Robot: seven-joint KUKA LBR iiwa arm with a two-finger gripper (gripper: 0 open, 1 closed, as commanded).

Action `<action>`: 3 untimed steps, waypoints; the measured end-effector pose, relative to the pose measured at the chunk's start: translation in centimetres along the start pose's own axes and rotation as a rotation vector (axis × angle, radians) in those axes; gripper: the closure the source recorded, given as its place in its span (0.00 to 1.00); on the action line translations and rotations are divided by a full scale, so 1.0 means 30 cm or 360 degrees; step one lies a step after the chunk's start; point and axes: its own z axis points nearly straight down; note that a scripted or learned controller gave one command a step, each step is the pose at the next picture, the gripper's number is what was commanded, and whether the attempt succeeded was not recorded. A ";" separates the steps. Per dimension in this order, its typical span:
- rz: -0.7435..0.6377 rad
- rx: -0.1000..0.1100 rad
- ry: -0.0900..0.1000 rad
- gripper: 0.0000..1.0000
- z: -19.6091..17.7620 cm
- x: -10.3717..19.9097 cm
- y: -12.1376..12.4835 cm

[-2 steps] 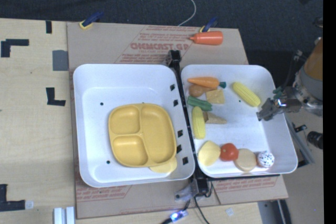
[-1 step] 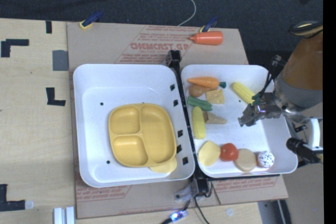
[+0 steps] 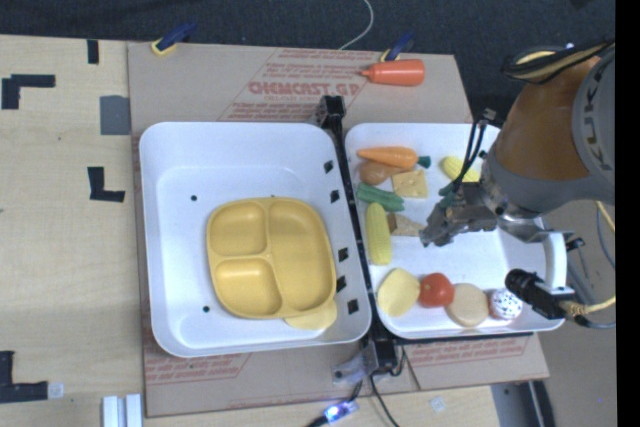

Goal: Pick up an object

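Setting: a bench seen from above held two shallow white bins side by side, the left bin and the right bin, on a sheet of cardboard.
Left bin: a yellow divided plate lay in its middle.
Right bin, far part: a toy carrot, a pale cheese wedge and a small yellow piece lay near the far wall.
Right bin, left side: a corn cob lay along the wall, with a green piece just beyond it.
Right bin, near part: a yellow lemon shape, a red tomato, a tan round piece and a spotted white ball sat in a row.
Arm: the grey and orange arm reached in from the right.
Gripper: the gripper hung low over the middle of the right bin; whether its fingers stood wide or narrow could not be told, and nothing could be seen between them.
Outside the bins: a second orange carrot lay on the cardboard beyond the right bin.
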 end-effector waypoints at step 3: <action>0.0007 0.0002 -0.0003 1.00 -0.033 0.335 -0.063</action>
